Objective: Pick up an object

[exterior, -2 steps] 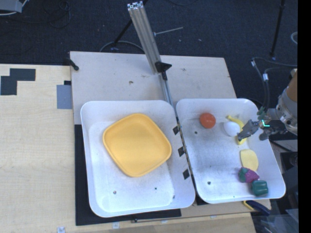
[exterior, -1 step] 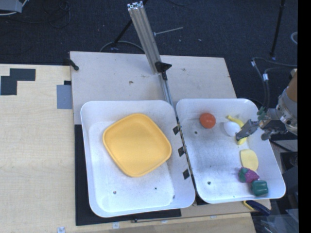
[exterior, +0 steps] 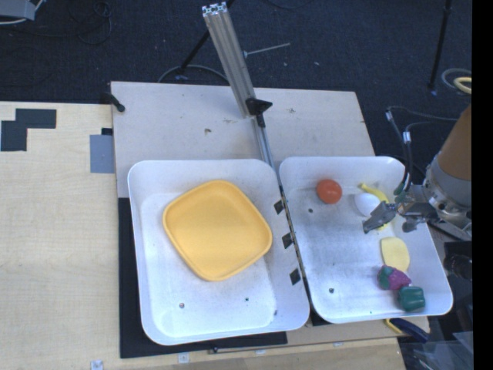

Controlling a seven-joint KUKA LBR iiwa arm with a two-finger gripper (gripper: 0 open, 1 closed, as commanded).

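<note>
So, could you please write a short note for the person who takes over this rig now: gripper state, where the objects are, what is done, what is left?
Gripper: low over the right white bin, near its right wall, beside the white egg-shaped object; nothing visible between its fingers.
Right bin: round orange-red ball, small yellow piece behind the egg, pale yellow flat piece, magenta piece and green block in the near right corner.
Left white bin: square yellow plastic plate.
Done: no pick yet.
Left: grasp one object and lift it.

Grey arm point(exterior: 451, 177), orange band, dark metal end effector point(exterior: 383, 216).
</note>
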